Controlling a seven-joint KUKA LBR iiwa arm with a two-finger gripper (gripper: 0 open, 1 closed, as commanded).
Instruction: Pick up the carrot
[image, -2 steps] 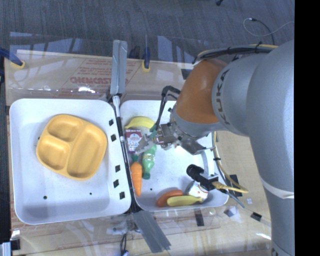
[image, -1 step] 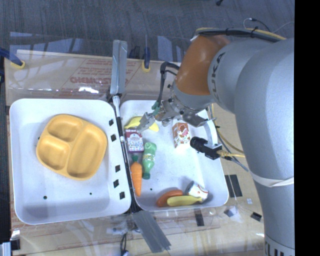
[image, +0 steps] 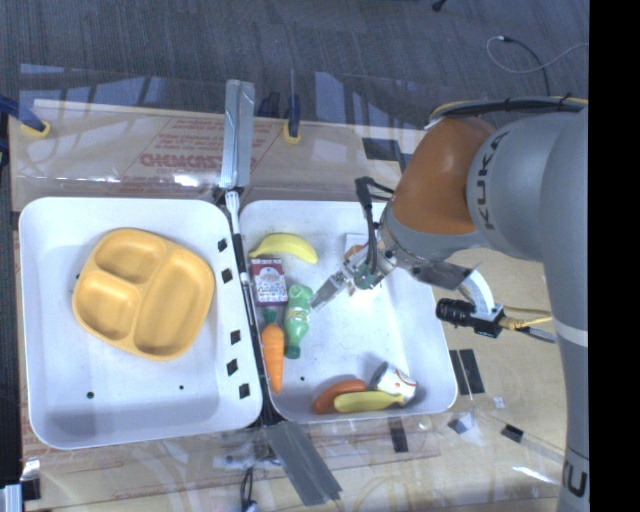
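Two shallow white bins sit side by side on the bench; the right-hand white bin (image: 425, 345) serves as the landmark. Its middle floor, between the objects along its left wall and those by its near edge, is bare white and offers the most open room. The left-hand white bin (image: 40, 330) carries one yellow three-compartment plastic plate (image: 143, 292), with bare floor all around it.

The orange tapered toy carrot (image: 273, 354) lies lengthwise against the right-hand bin's left wall, roughly midway along it, narrow tip toward the near edge. Just beside its upper end stands one green plastic bottle (image: 297, 320), with one small red-and-white carton (image: 267, 280) above. One yellow banana (image: 284, 246) lies near the far-left corner. Along the near edge rest another yellow banana-like piece (image: 366, 401), one orange-red sausage-shaped piece (image: 335, 393) and one small white-and-red item (image: 396, 381).

The end effector (image: 335, 288) hangs over the bin's centre, right of the bottle and up-right of the carrot, apart from it. Its grey fingers look slightly parted, holding nothing.
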